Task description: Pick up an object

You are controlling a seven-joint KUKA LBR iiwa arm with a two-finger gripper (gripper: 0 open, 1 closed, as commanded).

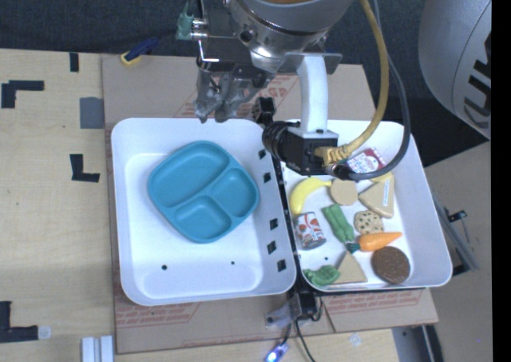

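My gripper (217,109) hangs high over the back rim of the left bin (128,216), above and behind a blue divided plate (204,190) that lies in that bin. Nothing shows between its fingers. The right bin (423,216) holds several toy foods: a yellow banana (307,191), a green bean pod (338,222), an orange carrot (379,240), a brown round cookie (391,264), a pale cheese wedge (378,197), a small printed can (310,230) and a red-labelled packet (366,162).
A green leafy piece (322,276) and a tan wedge (350,268) lie at the right bin's front. A divider with black marks (275,216) runs between the bins. Cardboard (152,89) lies under both bins on the wooden bench.
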